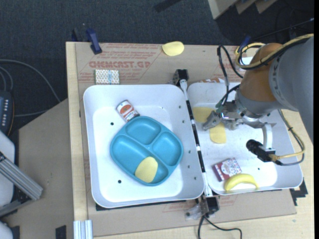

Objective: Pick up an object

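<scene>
In the camera view you see the gripper [219, 122] low in the right bin [289, 176], with its fingers spread apart and gripping nothing. A pale yellow piece [218, 135] lies just below them, and a flat yellow piece [201, 114] is just beside them on the left. Near the front wall of this bin lie a banana [240, 182] and a small red packet [227, 169], touching each other. In the left bin [99, 183] you find a blue divided plate [145, 149] that carries a yellow object [146, 169], and a small can [127, 110] beside it

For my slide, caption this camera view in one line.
KUKA arm's gripper hovers over yellow pieces in the right bin; blue tray fills the left.
</scene>
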`<state>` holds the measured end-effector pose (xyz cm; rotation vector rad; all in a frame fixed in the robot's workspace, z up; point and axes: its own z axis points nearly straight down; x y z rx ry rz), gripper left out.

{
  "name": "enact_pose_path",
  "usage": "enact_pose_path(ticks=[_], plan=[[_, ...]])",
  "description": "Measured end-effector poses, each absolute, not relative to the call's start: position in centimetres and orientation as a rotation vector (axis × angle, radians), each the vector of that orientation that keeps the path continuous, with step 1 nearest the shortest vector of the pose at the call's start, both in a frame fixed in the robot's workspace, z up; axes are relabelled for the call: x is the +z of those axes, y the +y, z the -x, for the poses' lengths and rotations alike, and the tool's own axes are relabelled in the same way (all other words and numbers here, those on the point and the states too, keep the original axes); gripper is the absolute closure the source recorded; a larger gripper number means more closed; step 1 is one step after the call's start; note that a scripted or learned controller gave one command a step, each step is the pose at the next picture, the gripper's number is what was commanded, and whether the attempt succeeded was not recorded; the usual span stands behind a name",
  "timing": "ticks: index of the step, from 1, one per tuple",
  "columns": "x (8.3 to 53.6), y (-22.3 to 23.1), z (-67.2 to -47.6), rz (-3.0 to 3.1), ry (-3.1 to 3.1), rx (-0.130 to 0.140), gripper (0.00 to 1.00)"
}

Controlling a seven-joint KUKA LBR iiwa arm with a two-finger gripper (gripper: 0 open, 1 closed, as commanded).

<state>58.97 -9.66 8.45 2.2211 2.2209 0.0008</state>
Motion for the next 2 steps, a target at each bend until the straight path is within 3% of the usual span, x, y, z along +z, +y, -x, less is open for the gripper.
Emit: enact_pose_path(ticks=[1,2], plan=[[8.5,-10.5,-57.6,-2.224,2.222,-0.001,0.0],[8.5,-10.7,-58.7,-2.22,2.221,0.001,0.0]])
